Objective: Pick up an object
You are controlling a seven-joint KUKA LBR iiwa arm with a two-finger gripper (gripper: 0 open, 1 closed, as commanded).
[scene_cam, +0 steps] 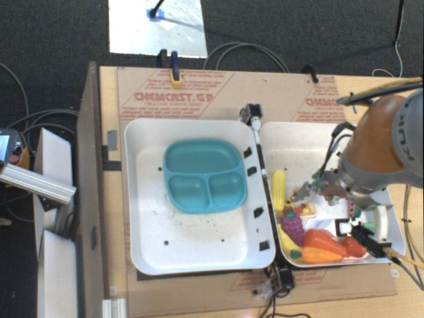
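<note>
So from the overhead camera you're looking down at a brown bench with two shallow white bins butted together. The left bin [149, 244] just has a teal divided tray [204, 175] sitting in it, three compartments, roughly in the middle, tilted a bit relative to the bin walls.

The right bin [298, 138] is where all the stuff is. Everything's piled in the near-left corner of it: a yellow corn cob [279, 188] lying along the divider between the bins, a purple bunch of grapes [293, 227] just below it, a banana [287, 242] tucked against the divider under the grapes, then an orange carrot [323, 243] lying across the bottom edge, with something small and red [355, 246] touching its right end. There's also a small light-coloured item with a red bit [306, 209] between the corn and the carrot, too blurry for me to say what it is.

The arm [381, 141] comes in from the right, big grey body with the orange band, hanging over the right half of that bin. The gripper [306, 189] is down low just right of the corn and above the grape/carrot pile. Honestly I can't tell how far apart it's set, it's a dark blurry mess at this angle, and I can't see anything clearly clamped in it. All the toy food looks to be lying in the bin.
</note>
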